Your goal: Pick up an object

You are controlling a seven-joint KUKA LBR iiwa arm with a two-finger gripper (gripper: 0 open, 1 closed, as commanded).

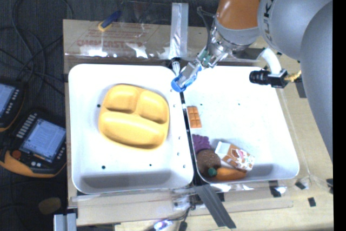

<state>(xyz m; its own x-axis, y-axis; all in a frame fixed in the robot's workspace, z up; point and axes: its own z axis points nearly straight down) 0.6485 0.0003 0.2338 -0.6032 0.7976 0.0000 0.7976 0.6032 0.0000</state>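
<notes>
Far left, off the surface: two handheld control pendants (33, 140) with lit screens are lying on the dark carpet, cables looping above them.
Back of the surface (81, 30): a sheet of clear plastic film (132, 27) is lying flat over printed cardboard, with a small blue and yellow item (108, 20) resting near its left corner.
Left bin (81, 170): it is holding a yellow divided tray (134, 115), upside-down-looking and rounded, sitting a little left of the bin's centre and apart from the walls.
Divider between the bins: my jaws (184, 79) are hanging just over the far end of the shared rim, tilted down and to the left, with blue tips.
State of my jaws: I cannot tell whether they are wide or narrow from this angle, and I am seeing nothing between them.
Right bin (270, 132): its things are crowding the near left corner, well apart from my jaws.
Right bin, left wall: a small orange waffle-like block (193, 116) is lying beside the wall.
Right bin, near corner: a purple grape cluster (201, 142) is touching a dark brown round item (207, 159); an orange carrot (227, 173) is lying along the near wall; a white and orange carton (235, 157) is leaning just above the carrot.
My arm (292, 2): it is reaching in from the right, the orange band (240, 0) sitting above the wrist.
Right rim: a black fitting (267, 78) is sticking out over the right bin's far edge.
</notes>
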